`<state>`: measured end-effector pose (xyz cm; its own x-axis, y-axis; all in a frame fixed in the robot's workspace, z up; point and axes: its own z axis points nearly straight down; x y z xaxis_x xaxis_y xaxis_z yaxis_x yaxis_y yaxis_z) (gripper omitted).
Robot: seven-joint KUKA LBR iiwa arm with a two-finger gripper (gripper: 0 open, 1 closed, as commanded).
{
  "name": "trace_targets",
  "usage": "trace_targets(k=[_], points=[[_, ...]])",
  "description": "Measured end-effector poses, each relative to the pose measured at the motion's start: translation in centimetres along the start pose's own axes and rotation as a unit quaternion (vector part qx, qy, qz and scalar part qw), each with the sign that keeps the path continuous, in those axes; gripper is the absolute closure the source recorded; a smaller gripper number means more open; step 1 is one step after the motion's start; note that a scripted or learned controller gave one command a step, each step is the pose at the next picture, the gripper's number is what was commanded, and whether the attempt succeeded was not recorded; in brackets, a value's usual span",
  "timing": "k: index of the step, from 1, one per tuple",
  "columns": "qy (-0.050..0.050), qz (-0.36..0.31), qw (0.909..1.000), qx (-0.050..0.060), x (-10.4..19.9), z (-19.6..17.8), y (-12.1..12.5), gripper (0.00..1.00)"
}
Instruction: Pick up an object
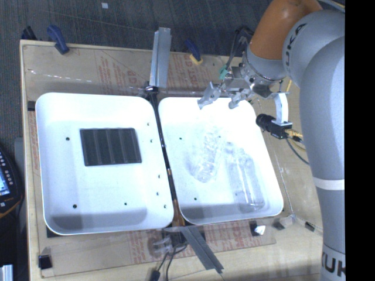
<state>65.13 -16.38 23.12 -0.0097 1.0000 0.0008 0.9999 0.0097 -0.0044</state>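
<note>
- Lying in the right bin (266, 201): two clear plastic bottles, hard to make out against the white floor. Clear bottle (246, 177) resting lengthwise near the right wall; second clear bottle (206, 157) sitting toward mid-bin, crumpled-looking and tilted.
- Hovering over the far rim of the right bin: gripper (221, 98), fingers standing apart, nothing between them, well apart from both bottles.
- Judging handling: likely light, thin-walled, yielding under squeeze; smooth and slippery, prone to rolling or squirting out of a pinch.
- Judging hold: closing across the narrow width of the body at mid-length, fingers square to the long axis; avoiding the tapered neck.
- Showing in the left bin (53, 209): dark ribbed panel (110, 146), flat on the floor.
- Reading: partial letters "KU" on the arm (328, 86) at lower right; faint red print on the bench sheet (117, 63), illegible. No label readable on either bottle.
</note>
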Motion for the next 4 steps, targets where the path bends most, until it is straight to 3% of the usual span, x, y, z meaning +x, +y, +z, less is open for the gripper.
trace_targets(k=[1, 2, 4], points=[[0.0, 0.098, 0.9952, 0.0, -3.5, 1.5, -6.3, 0.0], [0.0, 0.281, 0.9596, -0.002, -3.5, -7.7, -8.9, 0.0], [0.0, 0.281, 0.9598, 0.0, -3.4, -7.7, -17.5, 0.0]])
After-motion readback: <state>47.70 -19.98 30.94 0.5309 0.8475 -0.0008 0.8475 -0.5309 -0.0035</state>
